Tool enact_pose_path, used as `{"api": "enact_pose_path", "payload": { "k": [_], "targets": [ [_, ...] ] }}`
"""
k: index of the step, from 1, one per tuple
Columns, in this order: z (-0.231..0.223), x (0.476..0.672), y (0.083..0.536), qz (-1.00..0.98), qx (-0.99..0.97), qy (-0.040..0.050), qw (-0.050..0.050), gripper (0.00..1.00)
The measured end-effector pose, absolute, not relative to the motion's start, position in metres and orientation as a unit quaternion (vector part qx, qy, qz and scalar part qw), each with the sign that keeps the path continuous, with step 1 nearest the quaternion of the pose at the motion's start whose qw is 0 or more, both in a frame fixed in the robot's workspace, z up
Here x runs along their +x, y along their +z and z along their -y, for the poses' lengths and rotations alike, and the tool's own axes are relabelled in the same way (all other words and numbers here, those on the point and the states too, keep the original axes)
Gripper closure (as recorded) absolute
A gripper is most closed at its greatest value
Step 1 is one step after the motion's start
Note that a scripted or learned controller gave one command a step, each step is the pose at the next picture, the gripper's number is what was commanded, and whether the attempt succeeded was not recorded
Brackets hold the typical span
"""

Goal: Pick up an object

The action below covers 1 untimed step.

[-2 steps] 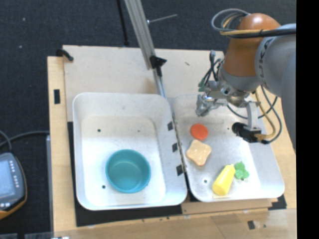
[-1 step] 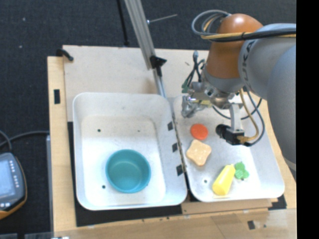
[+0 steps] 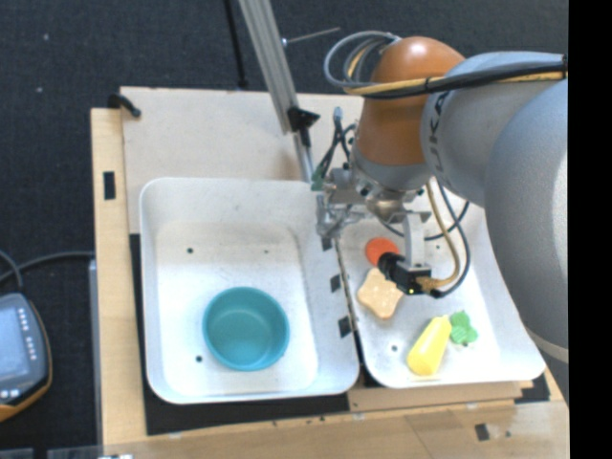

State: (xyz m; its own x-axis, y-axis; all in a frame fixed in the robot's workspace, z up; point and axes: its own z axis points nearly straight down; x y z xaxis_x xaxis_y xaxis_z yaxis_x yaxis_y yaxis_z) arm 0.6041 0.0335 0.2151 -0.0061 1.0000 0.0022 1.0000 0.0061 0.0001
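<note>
The big grey arm with its orange band [image 3: 406, 94] reaches in from the right and hangs over the far part of the right white bin [image 3: 497, 352]. Its pincer [image 3: 337, 213] sits low near the wall between the two bins. I cannot tell if the pincer is wide or narrow, and nothing can be seen held in it.

The things to pick up lie in the right bin. A small round orange-red toy [image 3: 380, 250] sits close under the arm. Just nearer is a pale tan bread-shaped toy [image 3: 380, 297]. Nearer still is a yellow banana-shaped toy [image 3: 428, 346], with a little green leafy toy [image 3: 463, 329] touching its right side.

To do this well, I think the arm should choose one toy, come straight down over its middle, and close gently. The tan toy looks easiest, as it lies apart. The yellow and green ones touch, so one could get bumped.

Count: two white bins on the wooden tabletop [image 3: 110, 256], four toys in the right bin, and one round teal plastic bowl [image 3: 245, 327] in the left white bin [image 3: 167, 247].
</note>
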Motion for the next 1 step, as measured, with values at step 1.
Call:
{"api": "enact_pose_path", "payload": {
  "k": [1],
  "targets": [
    [-0.0792, 0.5899, 0.2148, 0.708, -0.706, -0.0002, 0.001, 1.0]
  ]
}}
